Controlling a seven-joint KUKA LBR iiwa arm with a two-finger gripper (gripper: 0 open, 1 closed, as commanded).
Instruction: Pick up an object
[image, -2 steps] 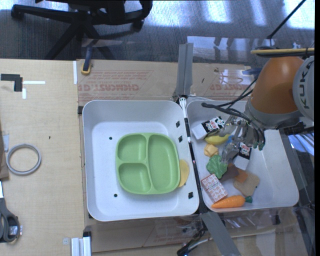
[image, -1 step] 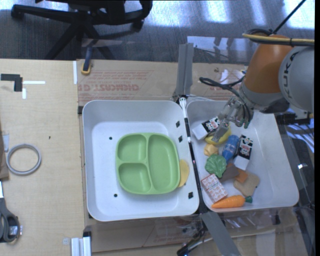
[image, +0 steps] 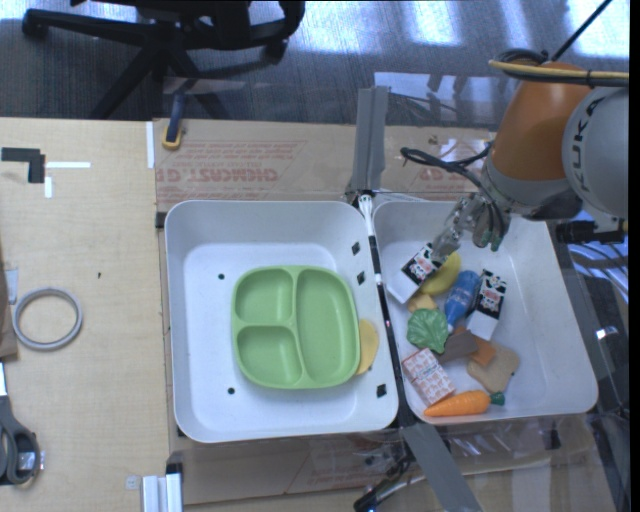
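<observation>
The right bin (image: 560, 330) holds a heap of toy food: a black-and-white carton (image: 422, 265), a yellow banana (image: 446, 275), a blue bottle (image: 461, 296), a second cow-print carton (image: 489, 296), a green leafy piece (image: 428, 328), a red-and-white packet (image: 428, 375), a bread slice (image: 496, 369) and an orange carrot (image: 458, 404). My gripper (image: 472, 235) hangs over the back of this bin, just up and right of the first carton. Its fingers stand apart, open, with nothing between them.
The left bin (image: 200, 250) carries a green divided plate (image: 297, 327) with a yellow disc (image: 369, 345) tucked under its right edge. A grey tape roll (image: 45, 318) lies on the wooden bench at far left. Cardboard (image: 250, 165) lies behind the bins.
</observation>
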